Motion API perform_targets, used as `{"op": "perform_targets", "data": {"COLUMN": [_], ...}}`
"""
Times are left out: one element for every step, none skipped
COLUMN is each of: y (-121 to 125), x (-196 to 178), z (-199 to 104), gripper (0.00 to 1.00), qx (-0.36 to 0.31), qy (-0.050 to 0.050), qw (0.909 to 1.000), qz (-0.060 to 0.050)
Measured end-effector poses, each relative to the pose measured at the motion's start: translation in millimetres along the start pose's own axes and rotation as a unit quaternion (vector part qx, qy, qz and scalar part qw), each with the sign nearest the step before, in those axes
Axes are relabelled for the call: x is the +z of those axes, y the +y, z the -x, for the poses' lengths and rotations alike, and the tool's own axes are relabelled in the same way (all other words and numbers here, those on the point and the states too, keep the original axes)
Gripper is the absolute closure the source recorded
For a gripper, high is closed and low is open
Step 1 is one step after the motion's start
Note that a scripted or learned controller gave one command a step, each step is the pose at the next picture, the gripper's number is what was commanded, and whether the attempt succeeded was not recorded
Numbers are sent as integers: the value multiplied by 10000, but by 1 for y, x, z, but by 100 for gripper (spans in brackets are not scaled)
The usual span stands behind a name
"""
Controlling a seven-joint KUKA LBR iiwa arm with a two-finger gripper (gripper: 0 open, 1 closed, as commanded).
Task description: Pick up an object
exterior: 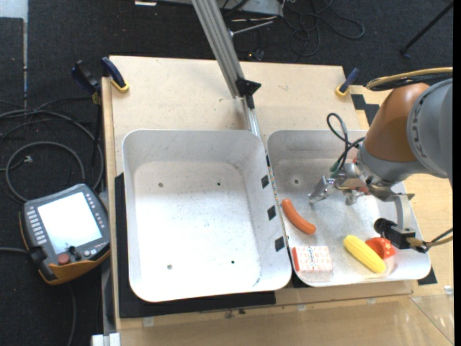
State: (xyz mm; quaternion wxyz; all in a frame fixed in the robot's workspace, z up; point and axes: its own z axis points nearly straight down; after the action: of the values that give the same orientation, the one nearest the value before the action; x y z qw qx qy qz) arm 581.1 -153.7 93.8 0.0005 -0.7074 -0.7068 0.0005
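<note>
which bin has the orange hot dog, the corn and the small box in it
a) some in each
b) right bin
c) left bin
b: the hot dog, the corn and the small box all lie in the right bin, under the gripper.

A single fixed camera looks down at a slant from above the bench [180,85], from well back. Its far edge lies at 12 o'clock, the arm [414,132] enters from 3 o'clock, and floor shows at 9 o'clock.
</note>
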Motion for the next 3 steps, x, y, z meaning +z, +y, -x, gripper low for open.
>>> {"op": "perform_targets", "data": {"y": [1, 5, 8], "x": [-12, -73, -136], "z": [0, -7, -4], "gripper": [100, 100, 100], "qx": [2, -22, -21], "qy": [-1, -6, -11], "qw": [10000, 10000, 10000], "qz": [15, 37, 45]}}
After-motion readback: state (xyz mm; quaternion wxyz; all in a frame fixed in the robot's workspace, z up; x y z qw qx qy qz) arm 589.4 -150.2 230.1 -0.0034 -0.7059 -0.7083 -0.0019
